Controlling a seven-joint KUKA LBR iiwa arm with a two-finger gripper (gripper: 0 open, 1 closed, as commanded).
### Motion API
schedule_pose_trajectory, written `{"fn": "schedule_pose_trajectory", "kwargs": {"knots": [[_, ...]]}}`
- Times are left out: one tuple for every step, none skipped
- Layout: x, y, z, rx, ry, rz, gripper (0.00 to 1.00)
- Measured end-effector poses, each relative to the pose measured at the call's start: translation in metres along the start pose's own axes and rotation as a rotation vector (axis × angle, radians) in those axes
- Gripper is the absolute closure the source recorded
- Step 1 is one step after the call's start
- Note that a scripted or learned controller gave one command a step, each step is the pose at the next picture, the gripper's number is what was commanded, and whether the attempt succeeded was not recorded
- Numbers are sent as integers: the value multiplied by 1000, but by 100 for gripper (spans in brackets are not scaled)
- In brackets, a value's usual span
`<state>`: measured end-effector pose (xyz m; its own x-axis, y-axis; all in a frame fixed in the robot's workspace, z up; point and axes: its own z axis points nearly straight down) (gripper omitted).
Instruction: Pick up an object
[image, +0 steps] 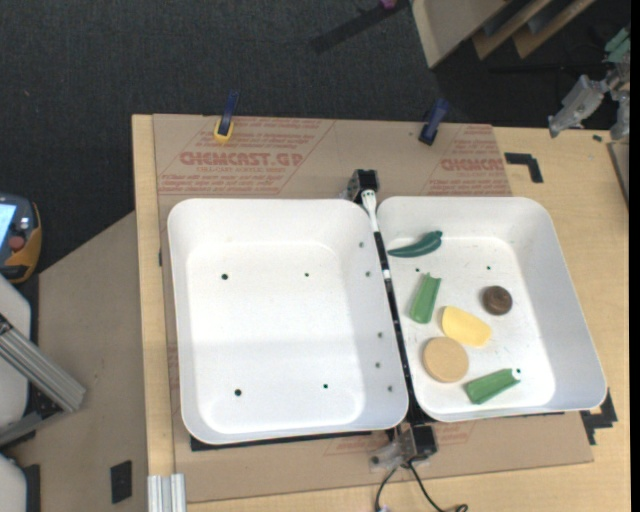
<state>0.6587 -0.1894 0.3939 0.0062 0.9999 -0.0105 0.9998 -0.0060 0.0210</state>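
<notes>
1. Reaching for the yellow piece (466, 326) in the right bin (560, 262), we risk shoving the tan disc (445, 360) that touches it.
2. We see the gripper (585, 100) well apart, past the bench's (150, 300) far corner; we cannot tell its opening.

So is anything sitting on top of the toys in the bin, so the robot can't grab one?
Nothing visible covers them. The right bin holds six things lying open from above: a dark green curved piece, a green block, a brown ball, a yellow piece, a tan disc touching it, and another green block.
</notes>
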Motion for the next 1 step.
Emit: {"fn": "schedule_pose_trajectory", "kwargs": {"knots": [[6,0,0,14,5,-7,100]]}}
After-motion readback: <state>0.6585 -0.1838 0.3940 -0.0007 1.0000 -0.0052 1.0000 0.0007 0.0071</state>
